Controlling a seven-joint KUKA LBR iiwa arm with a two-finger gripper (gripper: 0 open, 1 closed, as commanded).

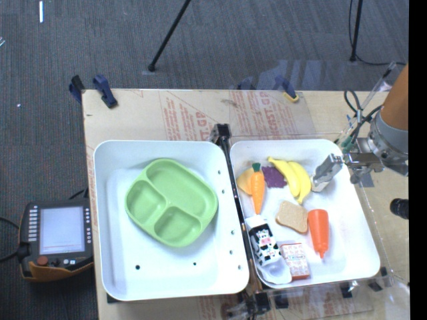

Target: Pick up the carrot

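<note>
Here, carrot [257,187] lies well left of end effector [326,172] (bananas [295,177] between).

Grey wrist housing [390,139] below an orange band [400,102]. Dark cables [353,105] looping beside the wrist, one strand perhaps green. Metal bracket, silver-grey jaws at the tip, details blurred.

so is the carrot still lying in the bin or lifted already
Lying in the right bin: the carrot rests flat beside the bananas, apart from the gripper.
</note>
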